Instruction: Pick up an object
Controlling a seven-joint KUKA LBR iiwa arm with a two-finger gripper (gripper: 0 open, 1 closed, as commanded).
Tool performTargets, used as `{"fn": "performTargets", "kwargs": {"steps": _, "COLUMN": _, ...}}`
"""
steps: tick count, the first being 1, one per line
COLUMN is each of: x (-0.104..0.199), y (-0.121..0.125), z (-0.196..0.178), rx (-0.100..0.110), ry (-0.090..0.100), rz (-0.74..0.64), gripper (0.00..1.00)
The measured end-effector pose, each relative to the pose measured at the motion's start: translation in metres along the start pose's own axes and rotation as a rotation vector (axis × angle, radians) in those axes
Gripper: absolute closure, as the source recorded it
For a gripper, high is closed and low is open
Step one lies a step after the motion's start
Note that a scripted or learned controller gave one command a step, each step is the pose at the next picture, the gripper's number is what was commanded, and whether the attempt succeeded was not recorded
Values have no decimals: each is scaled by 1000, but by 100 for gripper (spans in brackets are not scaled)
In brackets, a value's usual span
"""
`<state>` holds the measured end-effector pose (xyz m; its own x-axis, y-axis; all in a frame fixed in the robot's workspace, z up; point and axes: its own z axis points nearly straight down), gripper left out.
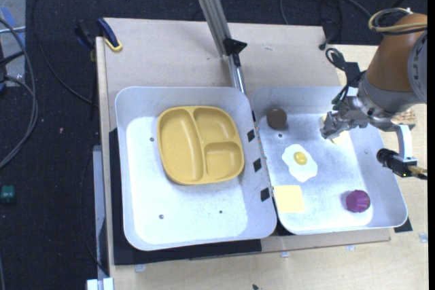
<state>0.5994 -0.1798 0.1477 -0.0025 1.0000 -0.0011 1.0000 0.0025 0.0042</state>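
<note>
The right bin (380, 214) holds a brown round lump (276, 118) at its back left, a fried egg toy (300, 161) in the middle, a yellow cheese slice (289, 198) at the front left and a purple round piece (357, 201) at the front right. My gripper (332, 129) hangs low over the back of this bin, right of the brown lump and up-right of the egg. A yellow bit shows just under its tip; I cannot tell what it is.
The left bin (136, 214) carries a yellow divided plate (201, 144). A grey metal pole (212, 3) slants down from the top to the gap between the bins. The grey arm with its orange band (397, 58) comes in over the right edge.
</note>
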Motion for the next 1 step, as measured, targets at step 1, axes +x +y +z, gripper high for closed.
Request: {"fn": "performTargets", "kwargs": {"steps": 1, "x": -9, "y": -3, "z": -50, "rx": -2, "ry": -2, "rz": 3, "gripper": 100}}
